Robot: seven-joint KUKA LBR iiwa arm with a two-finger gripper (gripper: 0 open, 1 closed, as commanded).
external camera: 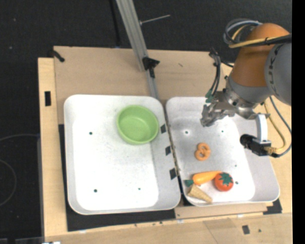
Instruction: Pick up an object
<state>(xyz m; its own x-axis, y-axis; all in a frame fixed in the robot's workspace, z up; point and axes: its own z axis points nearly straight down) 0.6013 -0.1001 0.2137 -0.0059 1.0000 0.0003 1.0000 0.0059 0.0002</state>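
Objects lie in two bins: left bin (81, 197) holds one green bowl (138, 124); right bin (267, 184) holds one carrot (206, 177), tomato (223, 182), cone (200, 193), pretzel (203, 151). Gripper (209, 117) hovers above the pretzel, unobstructed; finger state indeterminable.

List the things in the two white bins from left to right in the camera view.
Round green plastic bowl → beige cone-shaped toy → small orange pretzel-shaped toy → red toy tomato. The orange toy carrot overlaps cone and pretzel, so it is left out.
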